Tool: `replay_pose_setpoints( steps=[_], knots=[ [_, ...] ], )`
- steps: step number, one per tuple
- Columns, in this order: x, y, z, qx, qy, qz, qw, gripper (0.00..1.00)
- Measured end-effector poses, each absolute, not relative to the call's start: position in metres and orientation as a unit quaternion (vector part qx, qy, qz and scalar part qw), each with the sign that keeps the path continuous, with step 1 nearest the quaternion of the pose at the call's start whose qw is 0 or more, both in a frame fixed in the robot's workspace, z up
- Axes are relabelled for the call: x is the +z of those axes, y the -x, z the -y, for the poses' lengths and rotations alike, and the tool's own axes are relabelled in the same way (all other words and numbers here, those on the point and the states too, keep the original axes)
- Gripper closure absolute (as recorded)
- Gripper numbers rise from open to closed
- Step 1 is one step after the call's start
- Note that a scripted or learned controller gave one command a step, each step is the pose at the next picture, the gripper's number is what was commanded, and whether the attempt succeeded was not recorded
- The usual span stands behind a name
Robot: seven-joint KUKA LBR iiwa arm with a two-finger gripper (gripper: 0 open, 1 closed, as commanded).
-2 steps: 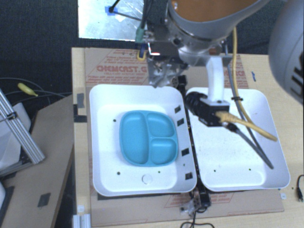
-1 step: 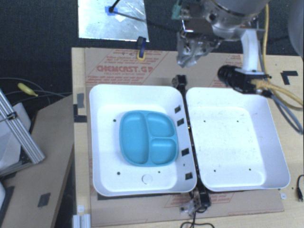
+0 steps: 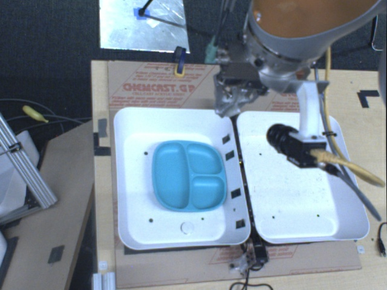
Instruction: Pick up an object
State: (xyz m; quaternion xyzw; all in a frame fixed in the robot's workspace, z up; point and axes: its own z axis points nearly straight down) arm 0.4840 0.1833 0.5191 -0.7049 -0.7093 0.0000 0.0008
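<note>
Blue plastic: a three-compartment plate (image 3: 187, 176) lies flat in the left bin (image 3: 130, 162), below and to the left of the pincer (image 3: 228, 106) — the one object in reach, and the likely target.
Pincer: hangs over the far end of the ridge where the two bins meet, near the plate's far rim but apart from it; whether it is open or closed cannot be told from this blurred, steep angle, and nothing shows between its tips.
Arm: grey, orange-banded, reaching over the right bin (image 3: 290, 192), with a black-and-white fitting and a yellowish hose beside it.
Tabletop: cardboard sheet (image 3: 151, 83) under both bins.
Risk: the plate is broad, shallow and slick — a descent onto its flat middle would likely find nothing to pinch, and a grip on the thin rim could slip or tip it.
Second risk: starting this close to the ridge, a straight drop may strike the bin walls instead.
</note>
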Motion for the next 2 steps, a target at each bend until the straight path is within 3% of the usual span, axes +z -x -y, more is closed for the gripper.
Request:
replay_pose_setpoints(
  steps=[1,2],
  knots=[
    [0.531,-0.487,-0.182,-0.0023,0.705,0.71,0.0,1.0],
    [0.535,-0.508,-0.147,-0.0014,0.708,0.707,-0.001,1.0]
  ],
)
